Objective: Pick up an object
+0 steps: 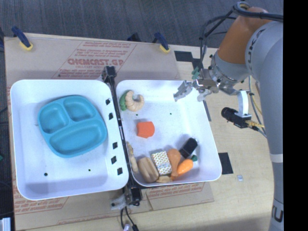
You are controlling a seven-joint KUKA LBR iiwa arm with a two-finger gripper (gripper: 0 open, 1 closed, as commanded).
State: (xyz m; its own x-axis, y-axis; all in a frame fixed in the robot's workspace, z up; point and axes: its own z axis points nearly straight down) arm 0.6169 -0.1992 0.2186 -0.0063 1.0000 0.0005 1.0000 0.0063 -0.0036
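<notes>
My gripper (191, 91) hangs over the far right corner of the right bin (204, 129), its grey fingers spread apart with nothing between them. Below and left of it, in the bin's middle, lies an orange block (145, 129). A shrimp-like toy with a green piece (131, 101) sits at the bin's far left. Along the near edge lie a bread roll (147, 169), a patterned cracker block (161, 162), a carrot (184, 166) and a black object (188, 147).
The left bin (29, 177) holds a blue divided plate (72, 125). A black clip strip (114, 124) runs between the bins. Blue clamps (22, 38) (162, 41) hold the cardboard at the back. Cables and a black fitting (236, 117) hang off the arm at right.
</notes>
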